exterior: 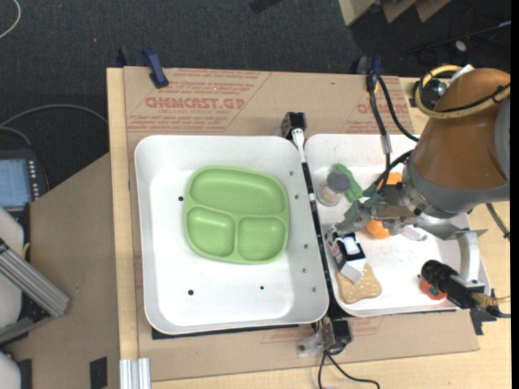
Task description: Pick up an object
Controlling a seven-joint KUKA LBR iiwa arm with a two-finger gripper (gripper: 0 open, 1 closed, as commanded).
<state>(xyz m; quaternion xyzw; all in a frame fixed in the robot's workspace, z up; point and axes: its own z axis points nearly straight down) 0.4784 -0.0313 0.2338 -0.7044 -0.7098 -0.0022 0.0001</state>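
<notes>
My gripper (362,215) reaches in from the right and hangs low over the middle of the right bin (405,298). An orange object (377,228) lies right beside and just below it; whether they touch is unclear. A small black, white and blue object (350,253) sits just below the gripper to the left, and a tan biscuit-shaped piece (362,285) lies near the bin's front. A green object (341,179) and a grey round one (330,193) rest at the bin's upper left. Another orange piece (393,178) peeks out beside the arm.
The left bin (162,217) holds a green divided plate (237,214). The arm's grey and orange body (462,144) covers the right bin's back right part. A black ridge (312,217) separates the two bins.
</notes>
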